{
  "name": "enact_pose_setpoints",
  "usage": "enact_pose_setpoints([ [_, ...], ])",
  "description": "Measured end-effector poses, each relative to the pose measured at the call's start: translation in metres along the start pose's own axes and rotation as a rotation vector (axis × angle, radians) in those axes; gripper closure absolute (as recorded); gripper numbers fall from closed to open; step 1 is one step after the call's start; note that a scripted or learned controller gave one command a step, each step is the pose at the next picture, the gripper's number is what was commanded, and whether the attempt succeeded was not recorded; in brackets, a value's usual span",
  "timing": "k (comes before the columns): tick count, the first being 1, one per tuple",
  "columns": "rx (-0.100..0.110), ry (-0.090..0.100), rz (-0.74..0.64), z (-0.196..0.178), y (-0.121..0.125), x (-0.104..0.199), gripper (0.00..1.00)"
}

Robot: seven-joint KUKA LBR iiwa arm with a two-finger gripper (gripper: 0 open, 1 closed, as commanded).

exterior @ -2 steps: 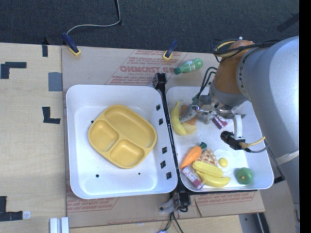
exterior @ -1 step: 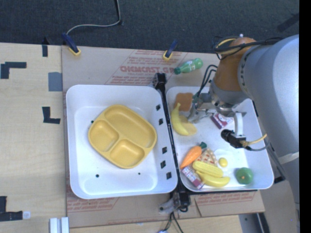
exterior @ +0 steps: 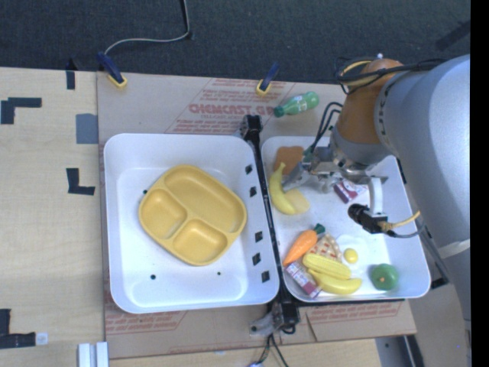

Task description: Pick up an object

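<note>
White bins [exterior: 122,228]; yellow tray [exterior: 192,214] in left one. Right bin: yellow bananas [exterior: 334,274], orange carrot [exterior: 300,246] w/ green top, green pepper [exterior: 383,277], brown bread [exterior: 289,158]. Green bottle [exterior: 296,105] on tan cardboard [exterior: 214,105]. Arm [exterior: 428,128] grey w/ orange band

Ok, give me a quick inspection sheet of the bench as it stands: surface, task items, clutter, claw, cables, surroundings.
Surface: cardboard sheet under two white bins, clipped at the far edge.
Job's things: right bin holds a banana, carrot, second banana, green fruit, small yellow ball, brown piece.
Clutter: yellow divided tray in the left bin; green bottle on the cardboard beyond the bins.
Claw: claw low over the first banana; grip cannot be judged.
Cables: black cable across the dark floor; wiring on the wrist.
Surroundings: nothing seen.
</note>
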State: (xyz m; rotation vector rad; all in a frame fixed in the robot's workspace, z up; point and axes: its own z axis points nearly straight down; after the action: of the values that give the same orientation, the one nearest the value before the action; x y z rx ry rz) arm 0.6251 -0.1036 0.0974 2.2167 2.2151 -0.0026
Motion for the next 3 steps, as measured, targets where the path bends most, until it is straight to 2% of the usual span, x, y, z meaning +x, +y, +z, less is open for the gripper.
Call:
enact_pose_setpoints([
  [1, 0.003, -0.004, 0.001, 0.0117, 0.0428, 0.0021, 0.00],
  [2, 0.003, -0.002, -0.001, 0.0020, 0.0432, 0.0043, 1.00],
  [3, 0.004, -0.002, -0.001, 0.0021, 0.0431, 0.0040, 0.00],
])
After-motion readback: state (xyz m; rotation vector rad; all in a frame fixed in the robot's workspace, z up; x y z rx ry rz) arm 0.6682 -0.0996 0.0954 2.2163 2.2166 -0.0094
